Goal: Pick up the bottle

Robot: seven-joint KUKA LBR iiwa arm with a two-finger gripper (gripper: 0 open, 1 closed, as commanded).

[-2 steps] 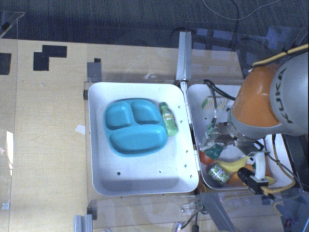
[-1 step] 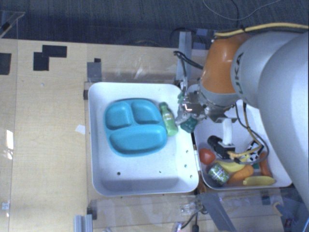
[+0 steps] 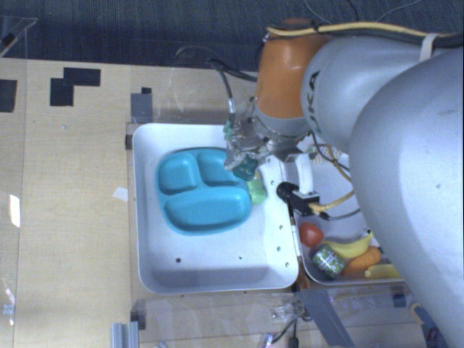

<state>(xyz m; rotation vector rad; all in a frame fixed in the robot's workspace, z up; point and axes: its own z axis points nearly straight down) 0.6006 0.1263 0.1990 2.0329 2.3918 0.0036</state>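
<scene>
A pale green bottle (image 3: 257,190) lies in the left bin, against the right edge of a blue divided plate (image 3: 203,194). Part of the bottle is hidden under the wrist. My gripper (image 3: 243,159) hangs low over the plate's upper right corner, right at the bottle's upper end. A teal patch (image 3: 246,168) shows at its tip; whether that belongs to the bottle or the plate is unclear. The grey arm with its orange band (image 3: 290,71) covers the area above and to the right.
The left bin's white floor (image 3: 210,263) stretches in front of the plate. The right bin (image 3: 308,270) holds a tomato (image 3: 311,233), a green can (image 3: 328,260), a banana (image 3: 352,246) and a carrot (image 3: 360,262). A black and yellow cable fitting (image 3: 301,198) hangs over the wall between the bins.
</scene>
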